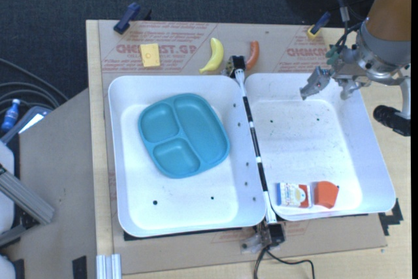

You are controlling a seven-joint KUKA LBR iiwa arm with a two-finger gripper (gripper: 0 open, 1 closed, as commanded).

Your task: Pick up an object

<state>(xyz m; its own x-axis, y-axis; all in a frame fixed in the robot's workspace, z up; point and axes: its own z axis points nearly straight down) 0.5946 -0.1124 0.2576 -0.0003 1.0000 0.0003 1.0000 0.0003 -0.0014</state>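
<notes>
1. Camera view: gripper [328,83] hangs over the right bin [366,160], near its far edge, fingers spread wide, nothing between them.
2. Carton [293,195] and orange block [325,194] lie side by side, touching, at the right bin's near edge, well apart from the gripper.
3. Left bin [124,160] holds a blue divided plate [183,134].
4. Banana [213,55] and an orange item [252,54] lie on the board behind the bins.

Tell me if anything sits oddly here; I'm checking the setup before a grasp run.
Two things lie outside the bins: a banana and an orange carrot-like item rest on the bench behind them. In the right bin, a small carton lies on its side against the near wall.
</notes>
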